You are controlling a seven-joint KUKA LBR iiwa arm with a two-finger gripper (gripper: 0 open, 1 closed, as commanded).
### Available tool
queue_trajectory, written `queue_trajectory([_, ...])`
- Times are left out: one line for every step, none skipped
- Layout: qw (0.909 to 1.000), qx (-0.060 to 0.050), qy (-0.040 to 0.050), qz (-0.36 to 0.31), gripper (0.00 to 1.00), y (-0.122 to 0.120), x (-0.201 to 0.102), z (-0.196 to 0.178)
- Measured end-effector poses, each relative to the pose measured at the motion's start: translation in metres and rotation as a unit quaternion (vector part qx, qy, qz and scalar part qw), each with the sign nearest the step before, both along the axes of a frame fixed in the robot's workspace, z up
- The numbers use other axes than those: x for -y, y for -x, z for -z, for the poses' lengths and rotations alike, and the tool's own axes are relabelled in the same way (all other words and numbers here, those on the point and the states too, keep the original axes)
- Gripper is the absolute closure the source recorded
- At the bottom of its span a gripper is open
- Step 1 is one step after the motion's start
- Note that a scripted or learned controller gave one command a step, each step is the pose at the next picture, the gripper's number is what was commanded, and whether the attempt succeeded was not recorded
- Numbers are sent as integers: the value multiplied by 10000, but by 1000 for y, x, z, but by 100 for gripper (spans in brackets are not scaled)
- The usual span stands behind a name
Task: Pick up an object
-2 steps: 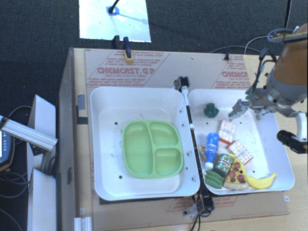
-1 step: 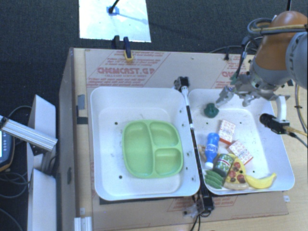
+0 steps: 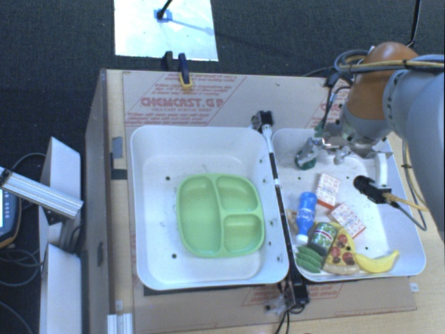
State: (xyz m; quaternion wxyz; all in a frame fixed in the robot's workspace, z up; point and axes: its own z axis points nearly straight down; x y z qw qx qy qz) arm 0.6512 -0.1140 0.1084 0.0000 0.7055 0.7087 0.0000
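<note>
The arm reached in from the right, and its gripper (image 3: 311, 152) hung over the far left corner of the right bin (image 3: 410, 245), above bare white floor. Whether it was released or clenched could not be told from this angle, and nothing showed in its grasp. The candidates for picking all lay nearer the camera in that same bin: a small red-and-white packet (image 3: 327, 188), a second packet (image 3: 348, 219) just beyond it, a blue bottle (image 3: 306, 211), a dark can (image 3: 321, 236) touching a pizza-slice toy (image 3: 340, 252), some green pea pods (image 3: 309, 259) and a banana (image 3: 376, 261) along the near edge. The left bin (image 3: 149, 186) carried a green divided tray (image 3: 221, 214). The step in hand looked like the approach, with no object yet chosen or lifted. The next move probably called for travelling toward the near side, centring over one item, and descending. The upper packet, standing apart from its neighbours, seemed the easier target; the crowded can, pizza and pods would leave little room around them.
</note>
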Motion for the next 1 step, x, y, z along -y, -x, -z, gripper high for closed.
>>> queue_trajectory([10000, 6, 0, -5, 0, 7, -31, 24])
